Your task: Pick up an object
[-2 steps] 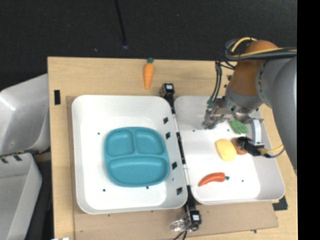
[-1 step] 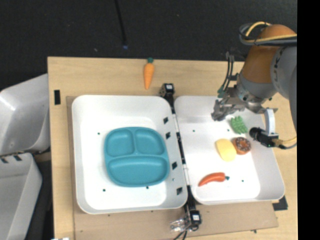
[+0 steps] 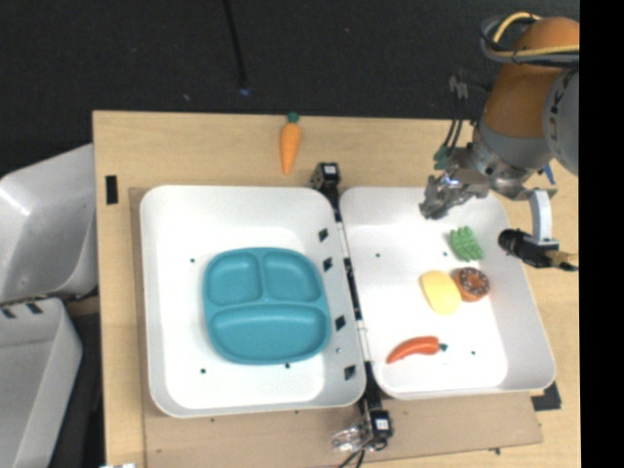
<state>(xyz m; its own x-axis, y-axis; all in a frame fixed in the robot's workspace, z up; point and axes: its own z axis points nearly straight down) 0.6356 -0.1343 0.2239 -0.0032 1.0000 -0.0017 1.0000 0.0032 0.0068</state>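
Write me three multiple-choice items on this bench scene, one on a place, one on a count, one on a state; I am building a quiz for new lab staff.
1. Where does the carrot lie?
A. In the left bin
B. On the bare bench beyond the bins
C. On the blue plate

2. How many things lie in the right bin?
A. Two
B. Six
C. Four

3. How does the blue plate stand?
A. Lying flat in the left bin, nothing on it
B. Propped against the arm
C. Stacked with food

Answers: 1 B, the carrot rests on wood past the rims. 2 C, the green piece, yellow piece, brown round piece and red pepper. 3 A, its three hollows show bare.
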